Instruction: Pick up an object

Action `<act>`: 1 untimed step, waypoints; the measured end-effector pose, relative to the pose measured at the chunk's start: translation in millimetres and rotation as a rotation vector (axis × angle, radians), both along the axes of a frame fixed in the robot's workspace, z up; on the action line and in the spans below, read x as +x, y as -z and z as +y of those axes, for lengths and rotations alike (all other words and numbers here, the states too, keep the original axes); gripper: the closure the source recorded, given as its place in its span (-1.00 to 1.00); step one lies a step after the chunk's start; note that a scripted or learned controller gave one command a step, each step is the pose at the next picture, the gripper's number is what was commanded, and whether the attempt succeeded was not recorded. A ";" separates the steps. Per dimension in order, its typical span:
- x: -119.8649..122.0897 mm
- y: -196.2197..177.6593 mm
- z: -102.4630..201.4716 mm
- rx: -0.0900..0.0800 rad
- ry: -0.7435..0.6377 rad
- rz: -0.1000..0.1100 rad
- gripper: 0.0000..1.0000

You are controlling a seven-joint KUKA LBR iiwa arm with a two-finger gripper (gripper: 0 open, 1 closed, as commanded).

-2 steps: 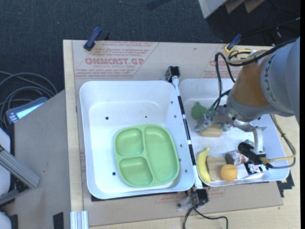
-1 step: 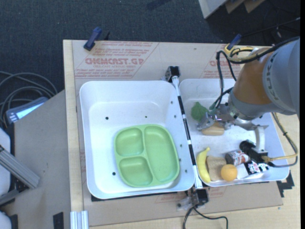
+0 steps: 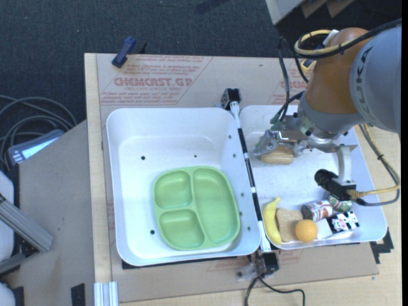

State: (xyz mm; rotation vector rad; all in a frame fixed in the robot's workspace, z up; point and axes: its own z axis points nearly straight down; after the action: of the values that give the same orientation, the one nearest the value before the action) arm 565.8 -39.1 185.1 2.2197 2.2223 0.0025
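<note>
Going for the tan roll (image 3: pixel 278 159) in the right bin (image 3: pixel 290 187), we reckon. It lies flat on the bin floor towards the table's far edge, near the wall shared with the left bin (image 3: pixel 166 139). The jaws sit right over it, at or just above its top. We can't tell from this angle whether they're apart, together or clamped on it. No proof of a hold, so we treat it as not grasped.

To do this well:
- Centre over the roll so the jaws close across its width, not along its length.
- Go down until they straddle its middle, stopping short of the floor.
- It looks rounded and smooth, so an off-centre pinch would likely squirt it towards the wall.
- Close gently, lift straight up, check it comes along.

Clearance looks fine. Banana (image 3: pixel 270 220), orange (image 3: pixel 306 230) and can (image 3: pixel 317 210) cluster at the bin's near end, well apart from the roll. The green tray (image 3: pixel 194 207) in the left bin is out of play. Main risk we see is the shared wall crowding the wall-side jaw.
</note>
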 end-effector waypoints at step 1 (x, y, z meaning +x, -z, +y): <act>-28.0 -71.8 59.9 0.000 0.000 0.001 1.00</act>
State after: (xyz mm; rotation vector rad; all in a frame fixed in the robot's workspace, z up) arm 537.7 20.8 256.9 2.2203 2.2224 0.0019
